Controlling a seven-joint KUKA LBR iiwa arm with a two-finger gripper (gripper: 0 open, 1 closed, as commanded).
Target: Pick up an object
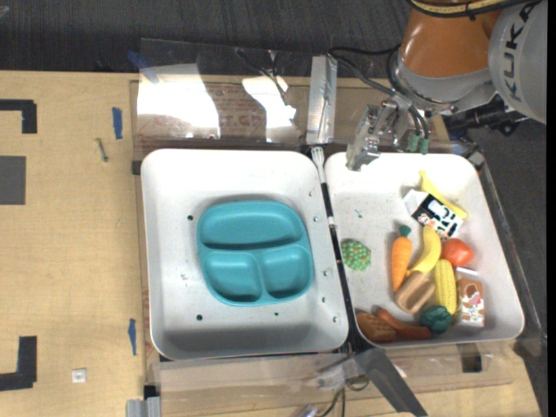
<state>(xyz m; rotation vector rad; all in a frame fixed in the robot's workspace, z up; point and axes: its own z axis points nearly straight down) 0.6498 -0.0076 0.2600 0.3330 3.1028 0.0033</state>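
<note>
Your wooden bench [61, 259] carries two white bins: the left bin [165, 233] holds a teal divided plate [254, 252], and the right bin [504, 268] has toy food heaped along its right edge, a carrot [400, 261], banana [428, 248] and corn [445, 287] among them. A green ball [354, 254] lies near its left wall. Your arm [452, 33] hangs over that bin's far left corner, its gripper [369, 150] empty with fingers apart.

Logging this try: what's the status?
Hand over right bin's back edge, nothing seen in it. Toy food heaped right side; green ball apart. Path clear.
</note>
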